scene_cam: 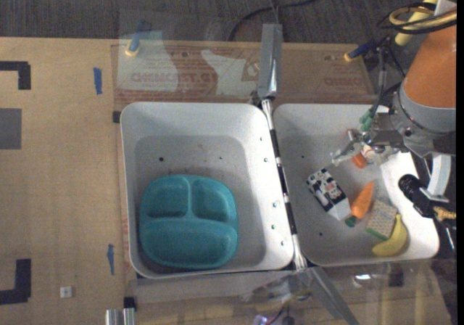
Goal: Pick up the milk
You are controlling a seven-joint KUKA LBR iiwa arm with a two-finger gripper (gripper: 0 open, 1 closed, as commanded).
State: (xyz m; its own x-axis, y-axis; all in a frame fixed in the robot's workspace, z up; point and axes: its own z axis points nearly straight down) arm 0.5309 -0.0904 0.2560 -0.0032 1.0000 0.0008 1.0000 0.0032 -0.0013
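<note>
Lying flat on the floor of the right bin (304,135), the milk carton (328,194) sits tilted on a diagonal, black-and-white cow print facing up, untouched by the arm. Just beside it to the right is a toy carrot (362,201), orange with a green tip, and past that a tan cracker-like piece (380,217) touching a yellow banana (392,237) near the bin's lower right corner. Gripper (360,148) hangs over the upper right part of the same bin, above and to the right of the carton, well apart from it; metal bits and a small orange item (359,160) show around it, but whether it is clenched or released cannot be told at this angle. Grey arm (428,109) with orange band enters from the right. Left bin (138,128) holds a teal divided plate (188,220), three compartments, resting toward the lower left. Both bins sit side by side on a tan bench (58,171) with blue tape marks.
</note>
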